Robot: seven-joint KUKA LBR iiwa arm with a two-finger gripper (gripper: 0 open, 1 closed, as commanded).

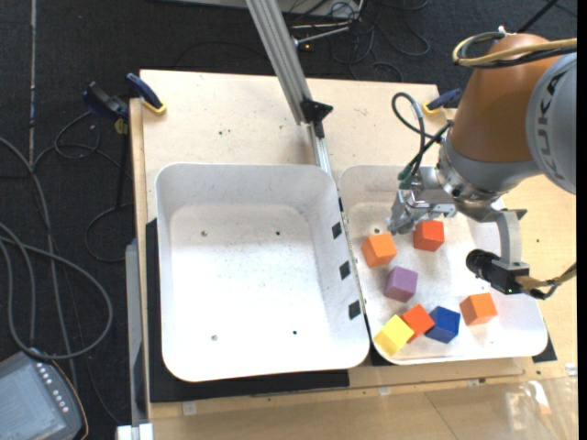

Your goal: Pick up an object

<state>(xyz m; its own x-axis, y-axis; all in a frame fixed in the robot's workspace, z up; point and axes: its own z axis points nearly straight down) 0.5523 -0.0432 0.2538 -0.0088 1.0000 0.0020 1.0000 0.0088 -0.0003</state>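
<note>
The right bin [523, 342] holds several small blocks. An orange cube [379, 247] and a red-orange cube [428, 235] lie near its upper middle, with a purple cube [401, 283] below them. Along the front lie a yellow cube [393, 335], a small orange cube [418, 319], a blue cube [444, 324] and another orange cube [478, 308]. My gripper [409, 214] hangs low over the bin's upper part, just above and between the orange and red-orange cubes. No block shows between its fingers.
The left bin [174, 246] sits beside the right one, with a dividing edge marked by black tabs [344, 269]. A slanted metal pole [280, 44] crosses the bench's back. Blue-and-yellow clamps [147, 94] grip the bench's corners. Cables trail off the wrist.
</note>
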